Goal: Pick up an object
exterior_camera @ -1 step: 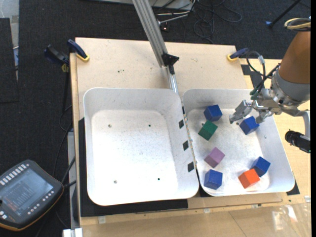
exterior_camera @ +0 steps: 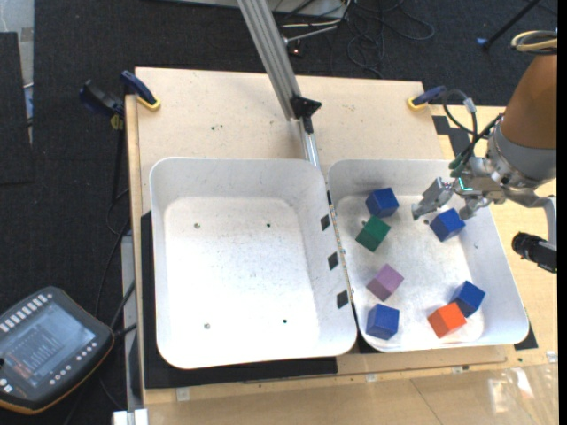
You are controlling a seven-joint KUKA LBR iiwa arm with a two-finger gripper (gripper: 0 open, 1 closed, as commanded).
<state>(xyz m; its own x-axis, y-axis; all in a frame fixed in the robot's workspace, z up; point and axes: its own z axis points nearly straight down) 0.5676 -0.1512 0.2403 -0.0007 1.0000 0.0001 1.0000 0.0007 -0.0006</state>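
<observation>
Item: blue cube (exterior_camera: 447, 225), at 6 o'clock under my gripper (exterior_camera: 451, 204). Likely light, rigid; grip opposite flat faces. My jaws' state: cannot tell.

One fixed camera above the bench (exterior_camera: 266, 96), slanting down on both bins (exterior_camera: 168, 237).
</observation>
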